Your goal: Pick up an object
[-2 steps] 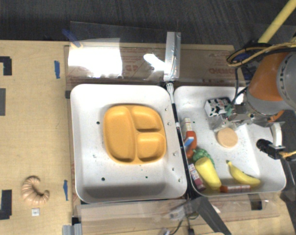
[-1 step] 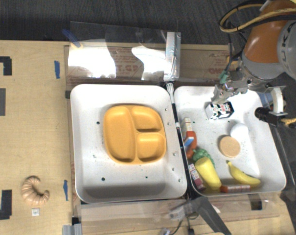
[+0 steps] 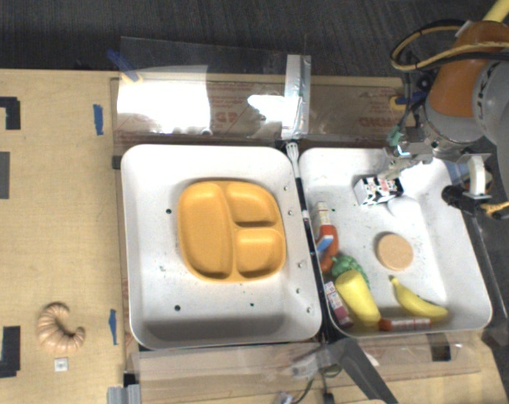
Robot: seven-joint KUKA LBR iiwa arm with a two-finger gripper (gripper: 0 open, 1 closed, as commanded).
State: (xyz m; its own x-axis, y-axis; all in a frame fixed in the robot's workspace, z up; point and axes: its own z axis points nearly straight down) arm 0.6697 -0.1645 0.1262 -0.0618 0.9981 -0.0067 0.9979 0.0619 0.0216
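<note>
A small black-and-white object [image 3: 378, 188] sits in the far part of the right bin [image 3: 456, 225], directly under the gripper [image 3: 399, 160], which seems to touch its upper edge; whether the fingers are spread or clamped on it I cannot tell. As a judgement, the pick is at the reach stage: the object rests on the bin floor, so grasping and lifting are left. The right bin also holds 1 round tan disc [image 3: 395, 251], 1 banana [image 3: 418, 301], 1 yellow pepper-like toy [image 3: 357, 297], 1 green piece [image 3: 347, 265], and several slim items along its left wall that are too jumbled to count. The left bin [image 3: 145, 225] holds 1 orange divided tray [image 3: 231, 229] with 3 compartments. On the table [image 3: 44, 225] lies 1 croissant-like toy [image 3: 60, 326], well apart from both bins.
</note>
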